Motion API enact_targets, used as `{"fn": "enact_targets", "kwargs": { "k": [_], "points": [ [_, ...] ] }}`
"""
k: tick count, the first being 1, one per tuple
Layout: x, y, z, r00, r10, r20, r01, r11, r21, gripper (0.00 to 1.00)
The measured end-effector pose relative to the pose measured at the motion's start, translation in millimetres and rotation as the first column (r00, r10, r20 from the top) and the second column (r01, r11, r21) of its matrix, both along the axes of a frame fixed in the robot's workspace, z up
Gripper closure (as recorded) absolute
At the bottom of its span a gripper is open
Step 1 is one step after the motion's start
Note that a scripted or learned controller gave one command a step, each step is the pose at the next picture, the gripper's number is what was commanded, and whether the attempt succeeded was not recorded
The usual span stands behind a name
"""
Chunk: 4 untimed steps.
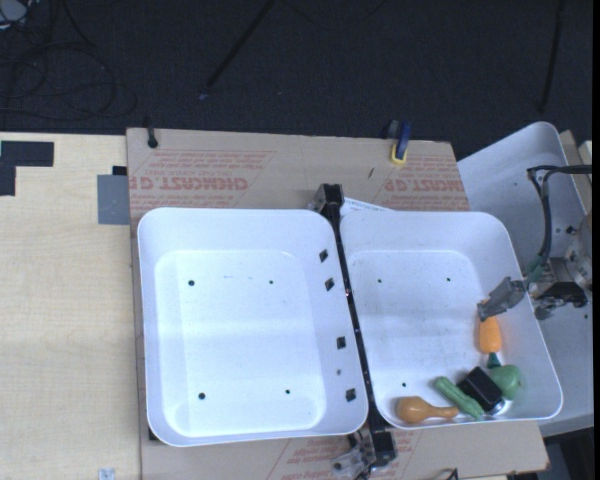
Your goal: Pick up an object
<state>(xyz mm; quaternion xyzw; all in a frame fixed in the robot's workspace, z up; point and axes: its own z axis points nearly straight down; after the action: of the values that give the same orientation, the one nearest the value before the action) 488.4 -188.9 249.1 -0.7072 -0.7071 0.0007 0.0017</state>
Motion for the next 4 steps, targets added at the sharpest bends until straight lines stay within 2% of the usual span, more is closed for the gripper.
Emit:
{"fn": "enact_targets", "kwargs": {
  "k": [1, 2, 3, 4],
  "points": [
    [81, 13, 16, 1.0, 0.005, 0.007, -0.005, 1.0, -0.003, 0.0],
    [158, 66, -59, 1.0, 0.008, 0.0, -0.008, 1.0, 0.001, 0.0],
    [156, 62, -44, 1.0, 0.004, 0.0, -0.004, 1.0, -0.002, 1.0],
    [157, 58, 91, 1.0, 0.002, 0.017, -0.002, 1.0, -0.005, 1.0]
  ]
}}
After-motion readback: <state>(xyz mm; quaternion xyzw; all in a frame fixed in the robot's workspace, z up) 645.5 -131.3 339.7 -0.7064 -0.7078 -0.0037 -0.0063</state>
